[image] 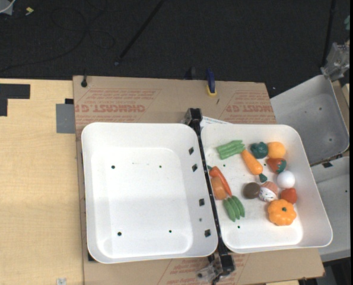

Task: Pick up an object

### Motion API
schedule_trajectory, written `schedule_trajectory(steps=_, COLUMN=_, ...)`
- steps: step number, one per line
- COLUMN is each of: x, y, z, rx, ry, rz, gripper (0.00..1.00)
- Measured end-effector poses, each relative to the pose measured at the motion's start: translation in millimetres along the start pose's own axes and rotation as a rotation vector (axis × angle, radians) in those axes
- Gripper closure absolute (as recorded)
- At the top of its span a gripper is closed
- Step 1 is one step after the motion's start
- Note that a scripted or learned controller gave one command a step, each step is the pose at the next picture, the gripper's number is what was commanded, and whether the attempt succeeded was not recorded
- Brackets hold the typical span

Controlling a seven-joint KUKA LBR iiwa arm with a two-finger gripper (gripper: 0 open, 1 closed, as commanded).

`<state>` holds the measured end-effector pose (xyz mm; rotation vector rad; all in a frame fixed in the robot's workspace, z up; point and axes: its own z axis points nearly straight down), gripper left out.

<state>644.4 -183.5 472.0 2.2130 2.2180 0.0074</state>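
Note:
The right bin [309,230] holds several toy foods. A green pod [230,149] lies at its upper left, and an orange carrot [252,161] slants beside it. A teal piece [258,149] and a yellow-orange fruit [276,149] sit near the far wall. Below them are a red piece [276,164], a white egg [286,179], a brown mushroom [251,190] and a red tomato [289,195]. An orange pumpkin [282,212] rests toward the front. A green pepper [235,207] and an orange-red piece [219,183] lie along the bin's left wall.
The left bin [105,242] stands beside the right one, both on a cardboard sheet [140,103]. Black clips [194,116] join the bins at back and front. A grey metal plate [309,114] lies at the right, with a metal bracket [336,61] above it.

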Motion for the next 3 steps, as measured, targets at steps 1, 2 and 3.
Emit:
schedule_trajectory(steps=1, x=-20.5, y=0.0, z=-58.2, rx=0.005, ry=0.000, rz=0.002, gripper=1.00)
schedule_trajectory(steps=2, x=-29.1, y=0.5, z=-66.1, rx=0.011, ry=0.002, rz=0.002, gripper=1.00)
schedule_trajectory(steps=3, x=-28.3, y=0.6, z=-65.5, rx=0.012, ry=0.003, rz=0.000, gripper=0.00)
